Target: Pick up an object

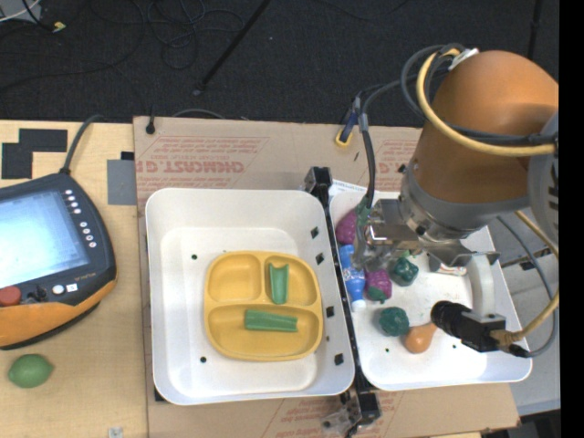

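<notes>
My gripper is down in the right bin, at its left side, under the big orange wrist band. Small toys lie close around it: a purple piece just to its left, a blue piece and a second purple piece just below it, and a dark green piece to its right. A teal lump and an orange lump lie nearer the front of the bin. The arm's body hides the back of this bin.
The left bin holds a yellow divided plate with two green pieces in its compartments. A teach pendant and a green ball lie on the bench at far left.
</notes>
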